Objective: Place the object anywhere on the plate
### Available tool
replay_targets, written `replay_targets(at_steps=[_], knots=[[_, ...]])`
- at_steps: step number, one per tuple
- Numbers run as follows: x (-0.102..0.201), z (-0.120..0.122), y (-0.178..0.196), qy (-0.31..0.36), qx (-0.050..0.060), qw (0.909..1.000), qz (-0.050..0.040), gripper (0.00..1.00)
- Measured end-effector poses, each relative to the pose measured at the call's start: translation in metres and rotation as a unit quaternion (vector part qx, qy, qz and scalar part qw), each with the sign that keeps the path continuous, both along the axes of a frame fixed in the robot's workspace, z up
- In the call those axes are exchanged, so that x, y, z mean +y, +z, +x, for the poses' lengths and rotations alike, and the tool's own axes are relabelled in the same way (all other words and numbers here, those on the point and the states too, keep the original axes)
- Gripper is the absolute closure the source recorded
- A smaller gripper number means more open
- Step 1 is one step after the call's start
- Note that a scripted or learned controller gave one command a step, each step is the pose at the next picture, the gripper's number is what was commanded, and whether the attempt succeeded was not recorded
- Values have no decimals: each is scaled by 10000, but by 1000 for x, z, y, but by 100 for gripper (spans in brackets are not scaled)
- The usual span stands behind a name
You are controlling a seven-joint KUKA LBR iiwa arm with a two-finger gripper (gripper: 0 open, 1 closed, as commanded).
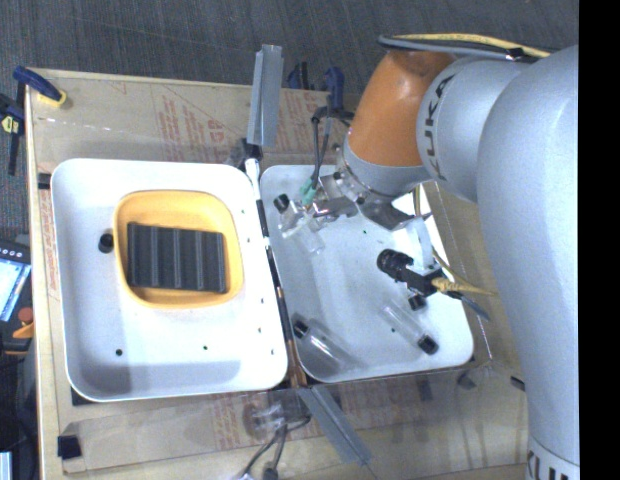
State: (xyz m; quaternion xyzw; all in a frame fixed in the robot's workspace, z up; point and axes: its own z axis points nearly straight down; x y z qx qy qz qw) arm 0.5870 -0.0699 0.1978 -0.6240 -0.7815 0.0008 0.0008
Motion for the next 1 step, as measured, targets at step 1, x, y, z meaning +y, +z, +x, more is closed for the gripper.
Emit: replay_targets(at_steps=[1], knots=[[50,40,-7,908,-4,9959,4,100]])
